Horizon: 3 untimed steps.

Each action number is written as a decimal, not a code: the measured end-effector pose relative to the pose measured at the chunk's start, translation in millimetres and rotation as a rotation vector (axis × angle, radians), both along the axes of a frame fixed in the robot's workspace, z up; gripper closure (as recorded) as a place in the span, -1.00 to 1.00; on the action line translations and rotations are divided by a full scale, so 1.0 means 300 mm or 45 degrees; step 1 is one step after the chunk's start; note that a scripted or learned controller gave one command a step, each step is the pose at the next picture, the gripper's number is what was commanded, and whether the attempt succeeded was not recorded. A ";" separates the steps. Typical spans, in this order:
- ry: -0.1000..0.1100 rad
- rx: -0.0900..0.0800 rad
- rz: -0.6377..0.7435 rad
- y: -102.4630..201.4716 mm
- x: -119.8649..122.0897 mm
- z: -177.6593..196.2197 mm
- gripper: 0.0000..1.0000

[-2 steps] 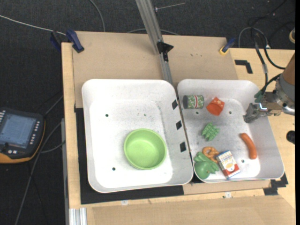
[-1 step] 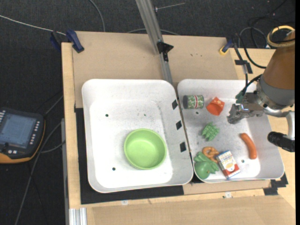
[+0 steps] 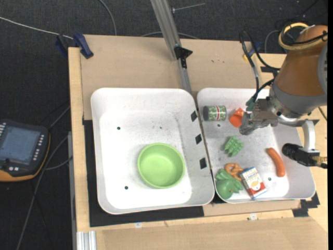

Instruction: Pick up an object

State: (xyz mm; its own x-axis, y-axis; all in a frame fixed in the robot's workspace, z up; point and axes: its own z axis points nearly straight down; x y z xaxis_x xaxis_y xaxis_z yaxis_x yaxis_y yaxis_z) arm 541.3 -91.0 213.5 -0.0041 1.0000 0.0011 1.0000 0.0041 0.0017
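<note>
My gripper (image 3: 248, 125) hangs over the back part of the right bin (image 3: 296, 191), right beside a small orange object (image 3: 235, 117) that sits at its left. I cannot tell how the gripper stands. A green-labelled can (image 3: 214, 113) lies on its side further left. A green knobbly toy (image 3: 233, 146) rests mid-bin. An orange sausage-shaped piece (image 3: 276, 161) lies at the right. Near the front edge are a pretzel (image 3: 233, 168), a green plush shape (image 3: 228, 184) and a small red and white box (image 3: 253, 182).
The left bin (image 3: 109, 124) holds a light green bowl (image 3: 161, 165). A metal pole (image 3: 169, 27) slants up from between the bins. The arm's orange band (image 3: 304, 51) and a black fitting (image 3: 297, 152) overhang the right bin's right side.
</note>
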 end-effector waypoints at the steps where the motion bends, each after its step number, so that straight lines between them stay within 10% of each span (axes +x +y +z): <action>1: 0.001 0.000 0.000 0.163 0.032 0.034 1.00; 3: 0.002 0.000 0.000 0.480 0.026 0.070 1.00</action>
